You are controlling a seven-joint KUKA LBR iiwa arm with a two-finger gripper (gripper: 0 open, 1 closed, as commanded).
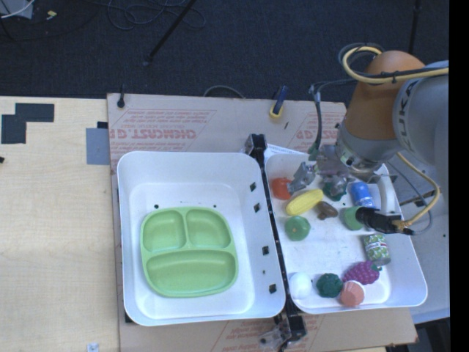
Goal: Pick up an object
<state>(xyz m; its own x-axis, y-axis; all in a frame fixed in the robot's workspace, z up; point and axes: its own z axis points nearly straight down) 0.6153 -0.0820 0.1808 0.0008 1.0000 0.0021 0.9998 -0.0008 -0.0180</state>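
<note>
Camera view: gripper (pixel 308 173) hangs low in the right bin (pixel 410 288), fingers seemingly parted and holding nothing, just above the yellow banana-like toy (pixel 303 202). Recommended: centre over the toy, avoiding the red ball (pixel 281 188) beside it, then close.

Dark carpeted floor (pixel 220 35) strewn with cables (pixel 139 6) lies behind a pale wooden bench (pixel 51 233).
</note>
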